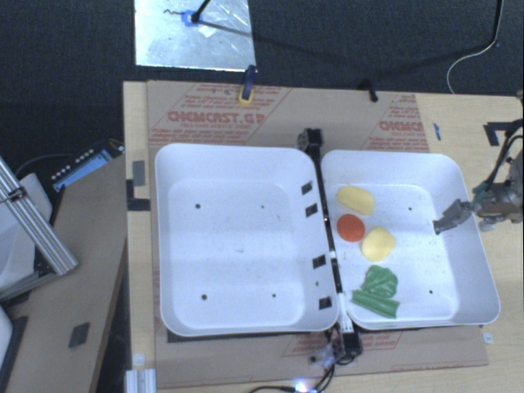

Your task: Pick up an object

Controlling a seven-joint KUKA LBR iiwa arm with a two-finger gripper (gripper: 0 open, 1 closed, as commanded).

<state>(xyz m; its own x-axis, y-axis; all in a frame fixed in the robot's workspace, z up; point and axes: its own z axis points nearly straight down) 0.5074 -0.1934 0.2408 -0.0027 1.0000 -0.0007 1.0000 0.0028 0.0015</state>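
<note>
- Right bin (pixel 458 219) carries four items in its left half: pale yellow piece (pixel 355 199), orange-red round piece (pixel 351 227), second yellow piece (pixel 378 243), green piece (pixel 377 291) nearest the front wall.
- Orange-red piece wedged between the two yellow ones, touching or nearly touching both; green piece a little apart.
- Left bin (pixel 237 236) alongside, sharing the centre divider.
- Pincer (pixel 453 216) at right bin's right wall, well apart from every item; nothing seen between its tips. Open or closed: cannot tell at this resolution.
- Step judged: approach not yet started; no object lifted.
- Risk: clustered trio likely to leave no room for a tip beside the orange-red piece; descent there may shove neighbours or trap two.
- Risk: rounded yellow pieces may squirt out of an off-centre grasp.
- Risk: green piece lies low near front wall; tips may strike the wall or bin floor.
</note>
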